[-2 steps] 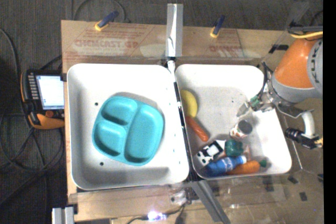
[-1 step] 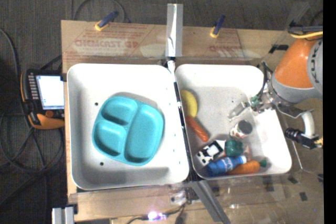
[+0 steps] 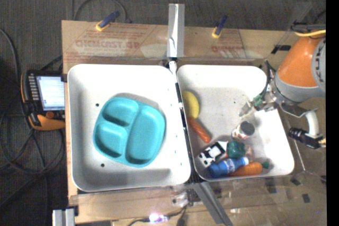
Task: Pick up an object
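We read this as the approach step: the gripper (image 3: 253, 106) hangs over the upper right part of the right bin (image 3: 222, 72), nothing between its fingers that we can make out, and we cannot tell whether they stand spread or pressed together; the view is too small and cluttered there. Nothing is lifted yet. Candidate objects lie in the right bin. Nearest, just below the gripper, a small round grey-capped item (image 3: 247, 128), apart from it. Along the left wall, a yellow lemon-like piece (image 3: 191, 104), long axis running up-down in view; just below it an orange carrot (image 3: 199, 130), long axis slanting from upper left to lower right. At the bottom edge, a blue bottle (image 3: 226, 165) and a second orange carrot (image 3: 247, 169) lie side by side, both roughly left-right, touching or nearly so, with a black-and-white toy (image 3: 212, 152) just beside them. The left bin (image 3: 79, 82) bears a turquoise divided plate (image 3: 130, 131). Our judgement: the next move calls for a descent onto one separated item, jaws set across its short axis; the bottom cluster risks a crowded, failed grasp.
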You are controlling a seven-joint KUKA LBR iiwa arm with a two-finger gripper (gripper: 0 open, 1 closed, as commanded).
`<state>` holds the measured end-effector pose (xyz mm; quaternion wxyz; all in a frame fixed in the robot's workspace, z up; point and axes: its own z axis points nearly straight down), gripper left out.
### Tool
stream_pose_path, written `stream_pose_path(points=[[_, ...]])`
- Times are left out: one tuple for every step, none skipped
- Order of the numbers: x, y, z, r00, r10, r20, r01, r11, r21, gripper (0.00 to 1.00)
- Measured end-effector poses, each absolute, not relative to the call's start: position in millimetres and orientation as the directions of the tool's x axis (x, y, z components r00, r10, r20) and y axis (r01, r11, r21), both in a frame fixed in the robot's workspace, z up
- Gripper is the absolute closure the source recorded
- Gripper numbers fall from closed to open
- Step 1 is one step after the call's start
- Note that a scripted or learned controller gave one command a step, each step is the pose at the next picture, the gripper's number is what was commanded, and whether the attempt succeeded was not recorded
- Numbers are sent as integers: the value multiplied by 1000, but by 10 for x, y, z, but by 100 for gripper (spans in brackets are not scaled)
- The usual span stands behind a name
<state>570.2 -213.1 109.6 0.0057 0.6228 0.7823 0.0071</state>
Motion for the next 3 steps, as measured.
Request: stream_pose_path(points=[[5828,-1783,925,-54,999,-9,998,54,11,100],[5831,-1770,909,-55,998,-8,998,56,12,0],[5639,-2000,1110,-51,999,-2,999,51,-3,0]])
